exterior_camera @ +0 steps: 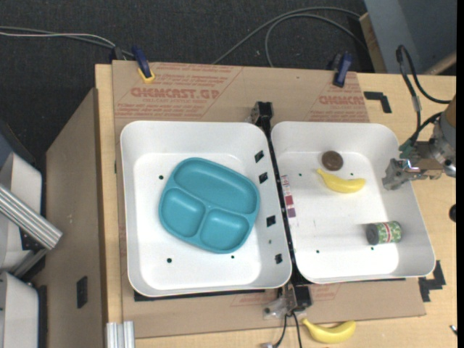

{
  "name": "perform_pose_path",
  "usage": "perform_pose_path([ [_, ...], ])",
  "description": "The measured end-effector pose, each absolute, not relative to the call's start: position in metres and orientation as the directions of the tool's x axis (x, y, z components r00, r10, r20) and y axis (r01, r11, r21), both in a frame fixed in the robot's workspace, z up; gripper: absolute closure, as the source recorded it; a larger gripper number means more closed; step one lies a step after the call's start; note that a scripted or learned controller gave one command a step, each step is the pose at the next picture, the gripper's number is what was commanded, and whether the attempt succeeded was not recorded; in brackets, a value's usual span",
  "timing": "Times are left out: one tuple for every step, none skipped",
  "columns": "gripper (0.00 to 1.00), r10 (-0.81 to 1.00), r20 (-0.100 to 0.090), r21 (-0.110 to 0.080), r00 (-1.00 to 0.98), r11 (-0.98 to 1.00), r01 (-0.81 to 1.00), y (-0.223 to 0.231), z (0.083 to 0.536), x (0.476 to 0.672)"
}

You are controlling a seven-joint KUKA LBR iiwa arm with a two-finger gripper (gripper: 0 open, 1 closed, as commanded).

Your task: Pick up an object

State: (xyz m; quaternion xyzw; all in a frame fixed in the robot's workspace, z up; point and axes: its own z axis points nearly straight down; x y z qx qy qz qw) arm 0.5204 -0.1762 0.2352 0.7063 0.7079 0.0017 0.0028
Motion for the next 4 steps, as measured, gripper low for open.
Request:
perform_pose_path([
  [1.0,1.0,0.0,0.003,-0.002,0.002,1.0,-0.176,0.245,0.521],
  [1.0,1.0,0.004,-0.002,-0.007,0.007,1.0,-0.112,0.242,0.518],
  [1.0,1.0,0.003,-0.002,-0.006,0.006,1.0,-0.056,0.249,0.516],
  [1.0,1.0,0.003,-0.003,-0.007,0.007,1.0,-0.002,0.251,0.508],
])
